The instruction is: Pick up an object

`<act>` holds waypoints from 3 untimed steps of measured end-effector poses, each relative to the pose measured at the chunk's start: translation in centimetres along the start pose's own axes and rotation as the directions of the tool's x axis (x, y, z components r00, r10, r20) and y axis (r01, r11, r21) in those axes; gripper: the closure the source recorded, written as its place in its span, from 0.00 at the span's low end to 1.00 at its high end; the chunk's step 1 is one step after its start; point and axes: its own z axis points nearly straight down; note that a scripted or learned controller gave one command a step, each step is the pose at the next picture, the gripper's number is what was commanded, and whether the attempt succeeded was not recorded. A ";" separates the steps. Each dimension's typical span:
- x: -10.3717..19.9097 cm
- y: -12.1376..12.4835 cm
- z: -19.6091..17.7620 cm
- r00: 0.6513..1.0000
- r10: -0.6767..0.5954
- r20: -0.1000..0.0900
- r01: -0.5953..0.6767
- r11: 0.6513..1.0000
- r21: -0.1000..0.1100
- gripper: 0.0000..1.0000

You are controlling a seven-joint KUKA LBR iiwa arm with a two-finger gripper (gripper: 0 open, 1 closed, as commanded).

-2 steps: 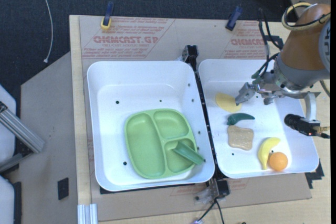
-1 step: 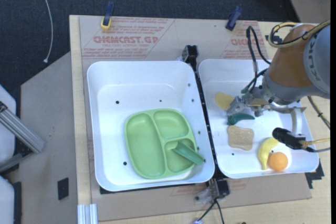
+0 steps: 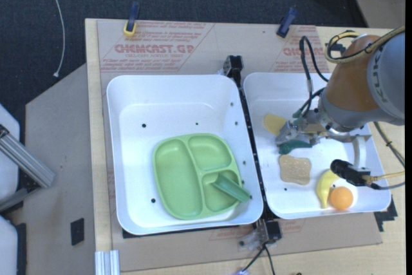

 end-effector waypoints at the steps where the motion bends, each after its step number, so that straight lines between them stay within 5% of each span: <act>1: 0.0 0.1 -1.1 1.000 0.000 0.000 0.000 1.000 -0.003 1.00; 3: 0.8 0.9 -10.4 1.000 -0.001 0.002 0.001 1.000 -0.009 1.00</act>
